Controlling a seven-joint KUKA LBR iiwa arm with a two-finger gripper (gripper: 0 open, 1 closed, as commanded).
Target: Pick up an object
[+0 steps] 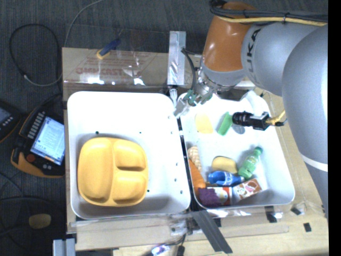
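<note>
My gripper (184,103) hangs over the far end of the wall between the two bins, under the orange wrist band. It is above the back left corner of the right bin (285,159), and I see nothing in it. Closest to it in that bin are a pale yellow block (204,123) and a green piece (224,124). Toward the front lie a green bottle (249,163), a yellow lump (224,163), a blue bottle (224,178), an orange carrot (196,176), a purple item (210,197) and a red-and-white packet (245,190).
The left bin (122,105) holds a yellow divided plate (113,170) at its front left. A beige ribbed item (194,154) lies against the divider in the right bin. Behind the bins is a clear plastic sheet (117,68). A handheld pendant (40,140) lies on the floor at left.
</note>
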